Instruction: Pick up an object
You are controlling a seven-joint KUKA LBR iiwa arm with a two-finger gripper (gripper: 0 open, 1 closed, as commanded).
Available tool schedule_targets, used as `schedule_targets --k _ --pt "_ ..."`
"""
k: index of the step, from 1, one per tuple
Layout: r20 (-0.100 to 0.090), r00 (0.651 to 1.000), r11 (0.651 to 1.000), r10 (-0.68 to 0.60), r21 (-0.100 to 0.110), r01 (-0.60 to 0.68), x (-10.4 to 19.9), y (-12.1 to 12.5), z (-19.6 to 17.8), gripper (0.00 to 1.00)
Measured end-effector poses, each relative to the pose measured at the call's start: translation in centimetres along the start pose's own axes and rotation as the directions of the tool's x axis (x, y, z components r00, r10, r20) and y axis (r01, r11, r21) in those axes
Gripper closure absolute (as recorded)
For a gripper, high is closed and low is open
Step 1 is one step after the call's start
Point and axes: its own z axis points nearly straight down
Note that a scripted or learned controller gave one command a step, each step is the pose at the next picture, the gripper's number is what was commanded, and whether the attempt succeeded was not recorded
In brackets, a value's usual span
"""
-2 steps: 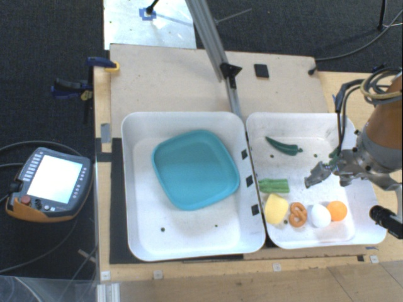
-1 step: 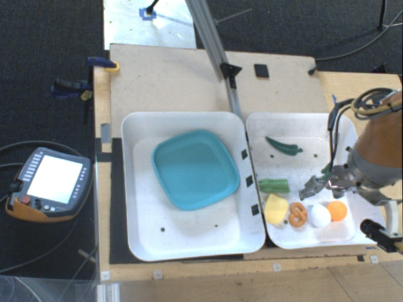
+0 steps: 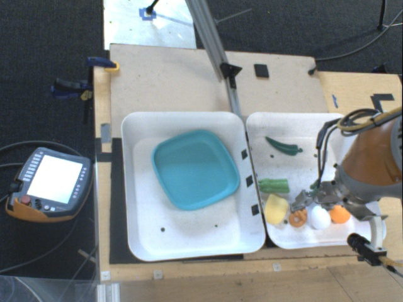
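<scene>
The right bin (image 3: 296, 128) holds several small items. A dark green chili pepper (image 3: 283, 146) lies near its back. A light green vegetable (image 3: 274, 185) lies left of centre, with a yellow fruit (image 3: 275, 209) just in front of it. Along the front wall sit an orange ring-shaped piece (image 3: 298, 218), a white egg (image 3: 320, 218) and a small orange ball (image 3: 340, 214). My gripper (image 3: 308, 200) hangs low over the front of this bin, just above the orange ring and the egg. The orange-banded wrist (image 3: 371, 162) hides the bin's right part.
The left bin (image 3: 135, 168) carries a teal square plate (image 3: 195, 168). A slanted metal pole (image 3: 211, 33) rises behind the bins. A teach pendant (image 3: 50, 182) lies on the floor at far left. Black cables (image 3: 330, 134) loop off the wrist.
</scene>
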Motion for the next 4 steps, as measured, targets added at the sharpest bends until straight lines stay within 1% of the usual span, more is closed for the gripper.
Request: schedule_targets --k 1,2,3,4 --pt "0.001 1.0 1.0 -0.001 -0.006 0.001 0.0 0.2 -1.3 1.0" --pt "0.002 1.0 1.0 -0.002 -0.009 0.002 0.5 0.4 -5.6 1.0" --pt "0.001 1.0 1.0 -0.002 -0.009 0.002 1.1 -0.1 -11.3 1.0" --pt "0.001 1.0 1.0 -0.001 -0.007 0.001 1.1 -0.1 -13.4 1.0"
